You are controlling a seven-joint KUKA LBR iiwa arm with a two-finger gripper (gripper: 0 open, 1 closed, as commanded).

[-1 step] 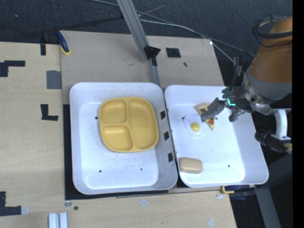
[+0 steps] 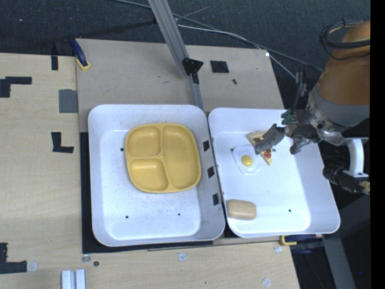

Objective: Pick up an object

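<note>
Reaching in from the right, the arm (image 2: pixel 340 83) was low over the right bin (image 2: pixel 301 212), and its gripper (image 2: pixel 265 144) hung near the bin's far middle part. Two dark fingers (image 2: pixel 271 136) pointed to the left and a little toward the near side. They stood slightly apart, but what was between them was too small and blurred, so I cannot tell if they clamped anything.

Just under the fingertips lay a small wedge (image 2: pixel 257 138), tan with some red and orange at its near end; it looked like a toy slice of pizza. Its long axis ran roughly from far-left to near-right, and the fingers seemed to touch it or almost touch it. Just beside it, to the near-left, a toy fried egg (image 2: pixel 247 161) lay flat, white and irregular with a round yellow yolk. A beige, smooth block (image 2: pixel 241 209) with rounded corners rested at the near-left corner of the same bin, its long axis left to right, well apart from the gripper.

In the left bin (image 2: pixel 108 221) sat a yellow plate (image 2: pixel 162 158), glossy plastic, a rounded square with three compartments, turned slightly.
</note>
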